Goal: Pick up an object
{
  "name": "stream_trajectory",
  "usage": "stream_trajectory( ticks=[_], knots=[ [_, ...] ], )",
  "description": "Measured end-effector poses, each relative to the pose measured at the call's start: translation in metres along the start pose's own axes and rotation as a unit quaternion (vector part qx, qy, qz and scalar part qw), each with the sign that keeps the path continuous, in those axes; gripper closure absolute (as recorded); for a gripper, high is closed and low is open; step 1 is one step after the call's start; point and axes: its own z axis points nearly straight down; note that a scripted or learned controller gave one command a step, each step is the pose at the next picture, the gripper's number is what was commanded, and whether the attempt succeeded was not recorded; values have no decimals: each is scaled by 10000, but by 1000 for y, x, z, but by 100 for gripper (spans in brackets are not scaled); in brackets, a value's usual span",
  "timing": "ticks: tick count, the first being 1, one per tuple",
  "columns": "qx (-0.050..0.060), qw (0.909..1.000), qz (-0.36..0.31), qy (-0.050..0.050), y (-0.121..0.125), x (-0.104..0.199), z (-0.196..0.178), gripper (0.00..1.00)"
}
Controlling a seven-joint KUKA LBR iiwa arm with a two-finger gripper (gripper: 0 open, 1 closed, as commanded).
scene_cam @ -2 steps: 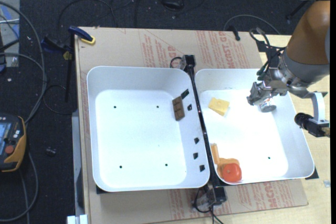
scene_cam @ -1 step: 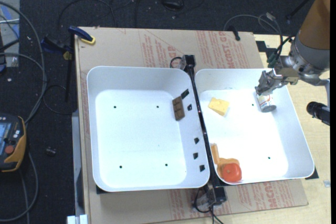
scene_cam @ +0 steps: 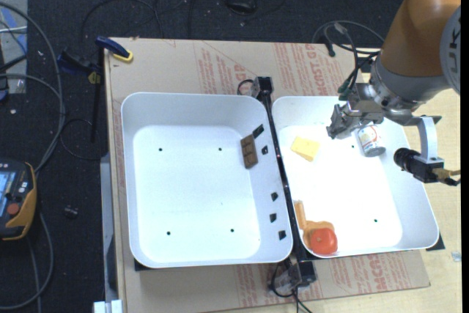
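Two shallow white bins sit side by side on the bench: the left bin (scene_cam: pixel 146 157) and the right bin (scene_cam: pixel 410 223).

The left bin holds one thing, a small brown block (scene_cam: pixel 249 152) by its right wall.

The right bin holds four things: one yellow block (scene_cam: pixel 305 149) at its far left, one small white can with red marking (scene_cam: pixel 370 141) at its far right, one red round object (scene_cam: pixel 322 240) in the near left corner, and one orange piece (scene_cam: pixel 302 215) just beside it.

That makes five loose objects across the two bins.
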Motion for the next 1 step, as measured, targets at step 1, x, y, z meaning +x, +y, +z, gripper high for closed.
stream_trajectory(
  ticks=[1],
  knots=[
    [3,10000,-4,-1,-16,60,10,100]
  ],
)
